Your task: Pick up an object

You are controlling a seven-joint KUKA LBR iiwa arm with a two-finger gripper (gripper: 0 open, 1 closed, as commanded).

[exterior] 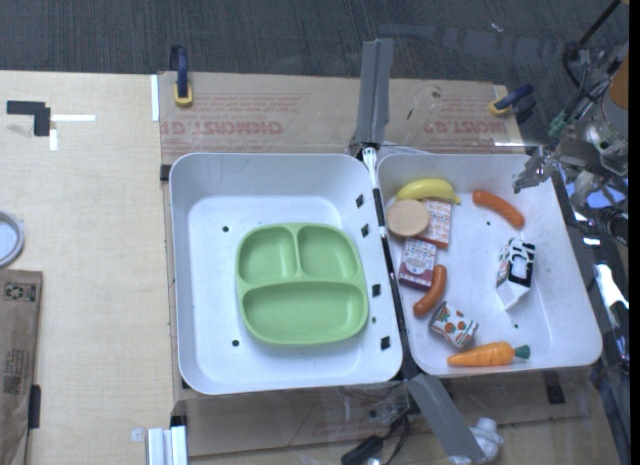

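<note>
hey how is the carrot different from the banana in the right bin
The carrot is orange with a green tip; the banana is yellow. The carrot lies straight near the right bin's front edge, apart from other items; the banana is curved, sits at the back, and touches a round tan item. Both lie flat and roughly crosswise.

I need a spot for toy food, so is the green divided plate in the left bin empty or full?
Empty. All three compartments of the green divided plate show bare green plastic; nothing lies in them.

Green divided tray (300, 284) in left bin (190, 283); toy foods fill right bin (570, 303).
</note>
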